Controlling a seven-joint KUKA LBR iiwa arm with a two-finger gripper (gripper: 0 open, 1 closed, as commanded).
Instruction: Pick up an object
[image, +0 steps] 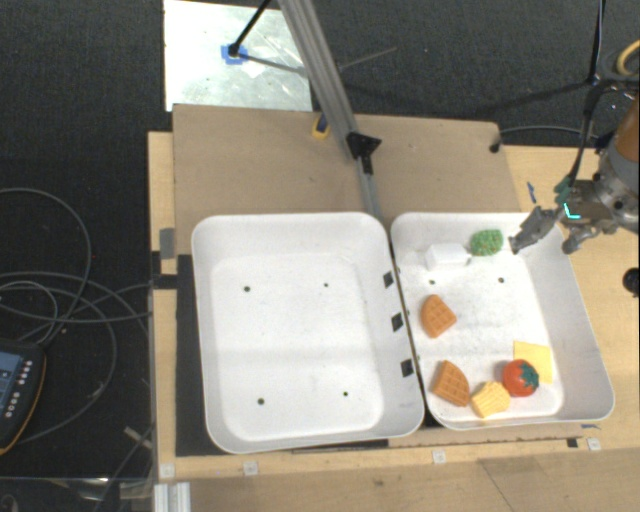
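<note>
Nearby, green toy (487, 242) beside white block (447, 256); hand (548, 232) empty

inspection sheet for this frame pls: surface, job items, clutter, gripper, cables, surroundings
Surface: wooden bench bearing a left bin and a right bin, side by side.
Job's things: all in the right bin: green piece, white block, two orange waffle pieces, two yellow pieces, red tomato-like toy.
Clutter: nothing seen.
Gripper: gripper at the right bin's far right corner, beside the green piece, holding nothing.
Cables: loops on the floor at left; cable across the floor at top right.
Surroundings: dark carpet, grey pole slanting over the bench, handheld pendant at left.
</note>
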